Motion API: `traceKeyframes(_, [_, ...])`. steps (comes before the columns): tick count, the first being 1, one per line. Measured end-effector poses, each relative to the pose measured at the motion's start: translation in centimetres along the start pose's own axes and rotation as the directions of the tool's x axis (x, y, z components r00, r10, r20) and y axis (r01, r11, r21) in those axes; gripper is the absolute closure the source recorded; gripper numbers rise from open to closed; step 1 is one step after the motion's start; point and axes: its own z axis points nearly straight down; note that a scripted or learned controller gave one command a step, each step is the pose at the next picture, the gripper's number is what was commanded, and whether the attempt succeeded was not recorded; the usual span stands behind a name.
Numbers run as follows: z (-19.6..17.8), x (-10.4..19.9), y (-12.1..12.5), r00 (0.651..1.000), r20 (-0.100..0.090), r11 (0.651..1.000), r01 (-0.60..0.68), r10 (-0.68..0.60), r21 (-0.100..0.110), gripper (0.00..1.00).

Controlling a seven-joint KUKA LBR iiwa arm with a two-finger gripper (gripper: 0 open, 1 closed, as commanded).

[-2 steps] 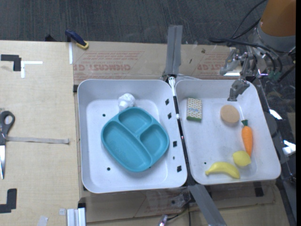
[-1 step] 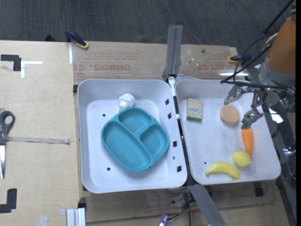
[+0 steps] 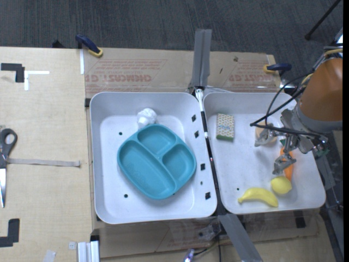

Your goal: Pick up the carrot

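The carrot (image 3: 287,165) is a small orange piece in the right bin (image 3: 245,168), near its right wall, just above a yellow lemon (image 3: 281,185). My gripper (image 3: 286,146) hangs directly over the carrot's upper end, under the grey wrist and orange band. The fingers point down at the carrot, and their tips blend with it, so how they stand is unclear. The carrot seems to lie on the bin floor.
A yellow banana (image 3: 258,196) lies at the right bin's front. A green-and-white sponge (image 3: 224,126) sits at its back left. The left bin (image 3: 103,146) holds a blue divided plate (image 3: 156,161) and a small white object (image 3: 146,115). Scissors (image 3: 5,157) lie on the bench far left.
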Motion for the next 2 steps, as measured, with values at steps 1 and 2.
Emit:
traceKeyframes(1, [1.3,3.1,0.8,0.991,0.002,0.991,-0.13,0.13,0.002,0.0])
traceKeyframes(2, [0.2,2.8,0.8,0.992,0.008,0.992,-0.127,0.126,0.005,1.0])
